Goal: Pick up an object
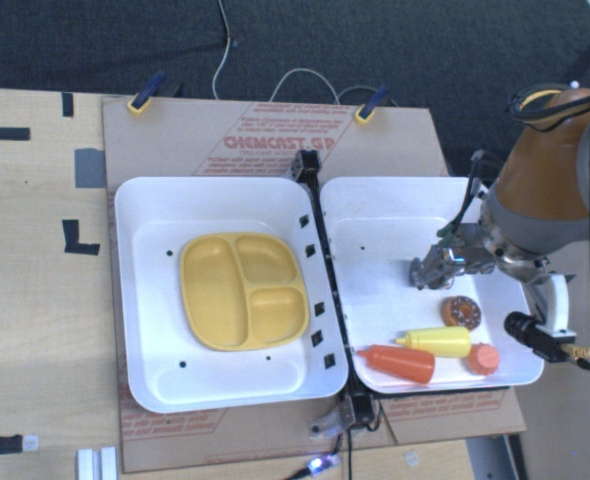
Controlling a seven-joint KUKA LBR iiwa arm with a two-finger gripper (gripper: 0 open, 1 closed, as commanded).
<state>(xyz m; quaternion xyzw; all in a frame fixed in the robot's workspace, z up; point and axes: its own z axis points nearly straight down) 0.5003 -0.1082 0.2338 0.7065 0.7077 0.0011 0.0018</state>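
In the right bin [375, 208], along the front wall, lie an orange-red carrot-shaped toy [400, 364], a yellow bottle [440, 342] with its nozzle pointing left, and a small salmon-pink round piece [483, 359]. A brown chocolate donut [462, 312] sits just behind them. My gripper [427, 271] hangs low over the middle of the right bin, just left of and behind the donut, with nothing visible between its fingers. The arm comes in from the right.
The left bin [140, 228] holds a yellow divided plate [243, 290]. A black divider [320, 268] runs between the bins. Cardboard lies under both, held by two yellow-blue clamps [145, 93] at the back. A cable loops behind the bins.
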